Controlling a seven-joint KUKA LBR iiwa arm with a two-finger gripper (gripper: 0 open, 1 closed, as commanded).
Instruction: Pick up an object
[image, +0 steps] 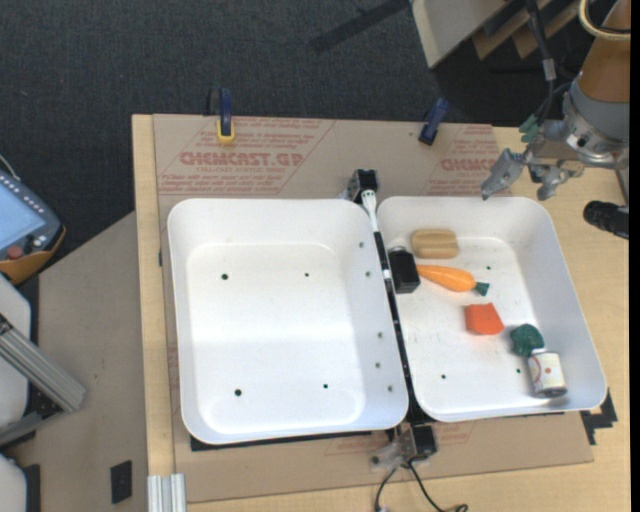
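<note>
Five objects sit in the right bin (573, 300), and reading near to far: a small white can (548, 373) at the front corner, a green lump (525, 338) touching it, an orange-red block (484, 319), then the carrot (449, 278), long axis running left-right, and a tan bread piece (434, 242) just behind. The tool (524, 176) hangs over the far rim, fingers spread with nothing between them. Everything lies nearer the camera than the tool; bread is closest, path looks open.

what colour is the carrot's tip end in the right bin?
Dark green; the carrot body is orange. Camera view shows it.
</note>
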